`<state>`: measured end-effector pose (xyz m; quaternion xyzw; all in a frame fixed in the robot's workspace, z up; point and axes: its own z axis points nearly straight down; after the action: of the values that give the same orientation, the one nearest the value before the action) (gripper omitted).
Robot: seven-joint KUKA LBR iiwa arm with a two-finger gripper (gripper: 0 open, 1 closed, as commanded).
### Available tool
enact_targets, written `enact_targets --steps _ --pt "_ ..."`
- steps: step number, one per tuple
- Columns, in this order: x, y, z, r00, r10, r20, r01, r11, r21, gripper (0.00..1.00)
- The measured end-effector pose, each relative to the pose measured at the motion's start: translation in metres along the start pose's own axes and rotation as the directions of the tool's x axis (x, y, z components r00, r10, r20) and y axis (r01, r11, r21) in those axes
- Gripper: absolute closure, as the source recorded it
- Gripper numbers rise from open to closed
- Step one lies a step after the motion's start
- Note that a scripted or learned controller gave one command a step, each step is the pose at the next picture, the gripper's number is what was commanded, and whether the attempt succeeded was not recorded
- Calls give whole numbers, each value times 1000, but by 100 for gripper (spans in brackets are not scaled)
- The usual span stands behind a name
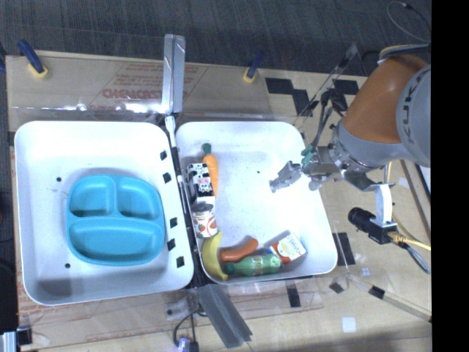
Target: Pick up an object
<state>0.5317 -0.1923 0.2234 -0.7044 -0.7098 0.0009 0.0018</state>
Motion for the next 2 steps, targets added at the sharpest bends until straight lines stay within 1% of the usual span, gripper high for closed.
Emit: enact_targets --steps 1,2 --pt "34 42 74 999 -49 1 49 999 1 0" --pt "51 94 128 979 -205 8 205 979 3 0"
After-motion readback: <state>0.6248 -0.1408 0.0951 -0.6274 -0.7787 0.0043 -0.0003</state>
